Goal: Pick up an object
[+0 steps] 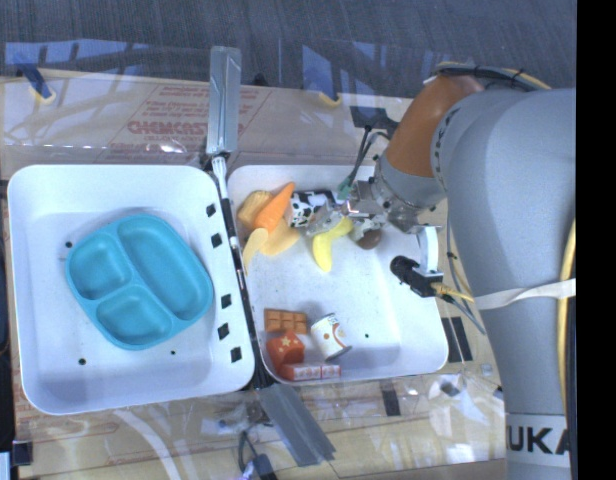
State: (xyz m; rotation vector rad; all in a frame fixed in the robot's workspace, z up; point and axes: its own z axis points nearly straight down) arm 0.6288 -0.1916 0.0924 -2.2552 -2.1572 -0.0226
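Observation:
The right bin (408, 340) holds several small toys. An orange carrot-like piece (274, 208) and a yellow piece (252, 208) lie at its far left. A black-and-white cow figure (306, 209) and a yellow banana (326, 245) sit near the far middle. A brown waffle (286, 321), a red tomato-like piece (285, 349) and a small white cup (330, 336) lie at the near edge. My gripper (360, 218) reaches down from the right at the far side of this bin, just right of the cow and banana, next to a small brown object (369, 236).
The left bin (48, 368) contains a blue divided plate (138, 280). A metal clamp bar (224, 103) stands between the bins at the back. The grey arm (508, 198) covers the right bin's right side.

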